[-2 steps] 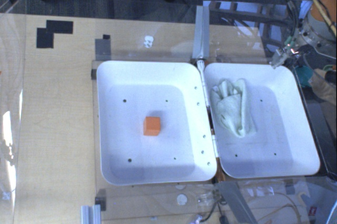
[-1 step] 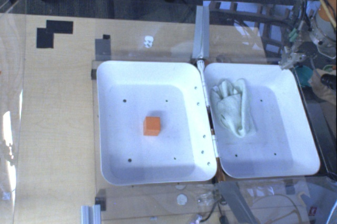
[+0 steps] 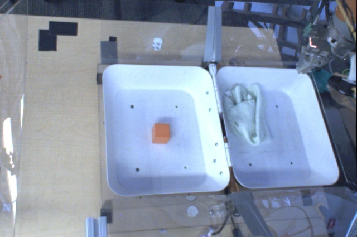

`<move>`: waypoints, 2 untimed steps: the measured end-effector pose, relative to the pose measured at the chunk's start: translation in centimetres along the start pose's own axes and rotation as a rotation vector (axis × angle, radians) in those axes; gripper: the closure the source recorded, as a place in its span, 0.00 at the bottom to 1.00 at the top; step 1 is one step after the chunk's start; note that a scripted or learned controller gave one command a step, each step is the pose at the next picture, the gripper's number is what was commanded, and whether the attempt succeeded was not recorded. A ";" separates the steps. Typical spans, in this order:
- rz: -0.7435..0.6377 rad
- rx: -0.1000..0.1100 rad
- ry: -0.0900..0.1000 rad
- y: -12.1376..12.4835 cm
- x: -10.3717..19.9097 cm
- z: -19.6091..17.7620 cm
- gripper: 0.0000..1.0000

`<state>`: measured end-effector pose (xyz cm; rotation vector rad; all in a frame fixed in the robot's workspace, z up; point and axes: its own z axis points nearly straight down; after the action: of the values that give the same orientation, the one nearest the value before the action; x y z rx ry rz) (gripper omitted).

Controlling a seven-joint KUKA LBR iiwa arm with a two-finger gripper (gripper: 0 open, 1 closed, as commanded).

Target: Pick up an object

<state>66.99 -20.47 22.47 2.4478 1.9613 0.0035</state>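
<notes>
A small orange cube (image 3: 161, 133) sits near the middle of the left bin (image 3: 120, 96). In the right bin (image 3: 295, 146), a crumpled pale cloth (image 3: 246, 113) lies against its left side. My gripper (image 3: 310, 61) hangs at the far right, above the back right corner of the right bin. It is well apart from both the cloth and the cube, and nothing shows in it.
A metal divider post (image 3: 211, 35) stands behind the seam between the bins. Cables and arm hardware (image 3: 340, 18) crowd the right edge. The wooden bench (image 3: 50, 135) stretches to the left, with black tape marks (image 3: 56, 34) at the back.
</notes>
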 end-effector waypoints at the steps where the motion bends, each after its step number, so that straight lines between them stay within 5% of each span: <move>1: 0.037 0.001 0.001 -1.9 0.2 -2.6 1.00; 2: -0.110 -0.002 0.000 -6.3 2.7 -12.2 1.00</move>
<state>61.40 -16.48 34.61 2.3350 2.0923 0.0052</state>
